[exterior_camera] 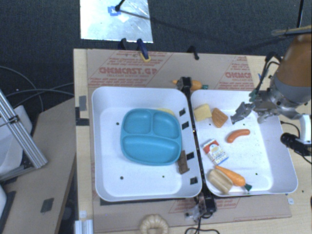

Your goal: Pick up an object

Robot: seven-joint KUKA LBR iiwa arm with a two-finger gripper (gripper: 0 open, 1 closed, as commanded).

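Above the right bin [287,179], the hand [242,113] hangs with fingers spread wide and nothing between them, angled toward the toy sausage [238,135] lying just below it, which looks the likeliest pick.

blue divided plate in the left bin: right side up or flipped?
Right side up. The blue plate shows its three recessed compartments facing the camera, lying flat on the left bin floor.
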